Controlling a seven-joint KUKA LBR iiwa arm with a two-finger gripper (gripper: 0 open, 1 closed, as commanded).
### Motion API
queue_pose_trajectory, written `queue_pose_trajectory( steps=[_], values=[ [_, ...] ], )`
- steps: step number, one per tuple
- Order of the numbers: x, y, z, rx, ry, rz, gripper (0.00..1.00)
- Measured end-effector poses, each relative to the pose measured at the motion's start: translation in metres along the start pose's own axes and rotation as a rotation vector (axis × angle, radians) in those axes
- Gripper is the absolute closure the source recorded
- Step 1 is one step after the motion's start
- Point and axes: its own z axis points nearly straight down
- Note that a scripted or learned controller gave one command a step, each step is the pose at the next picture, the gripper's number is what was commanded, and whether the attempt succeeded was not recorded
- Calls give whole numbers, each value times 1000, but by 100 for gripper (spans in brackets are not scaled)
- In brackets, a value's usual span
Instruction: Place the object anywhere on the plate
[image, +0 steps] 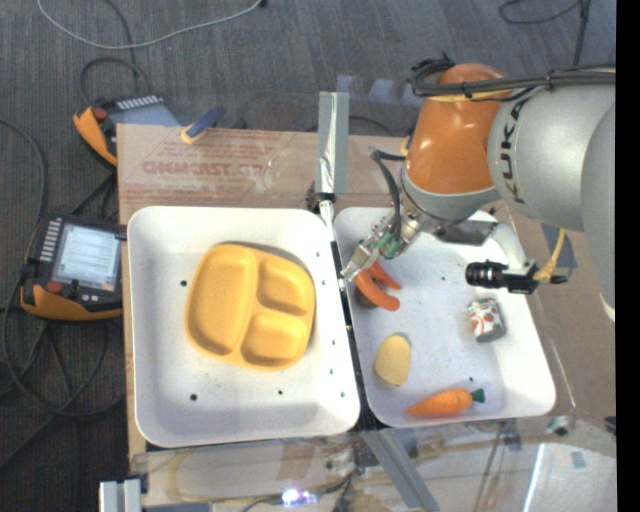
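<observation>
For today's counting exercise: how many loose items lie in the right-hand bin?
4: sausage under the pincer, potato mid-bin, carrot at front, small can at right. More may hide under the arm.

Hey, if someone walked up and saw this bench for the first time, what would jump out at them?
First the yellow divided plate, alone in the left bin. Next the big grey arm with its orange band, reaching in from the right, its gripper low over the orange-red sausages at the right bin's upper left. Nearer the front lie a pale potato and a carrot.
</observation>
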Motion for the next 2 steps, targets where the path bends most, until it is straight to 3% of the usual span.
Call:
queue_pose_trajectory(
  steps=[1, 2],
  values=[
    [74, 23, -22, 1, -1, 76, 100],
    [73, 23, -22, 1, -1, 76, 0]
  ],
)
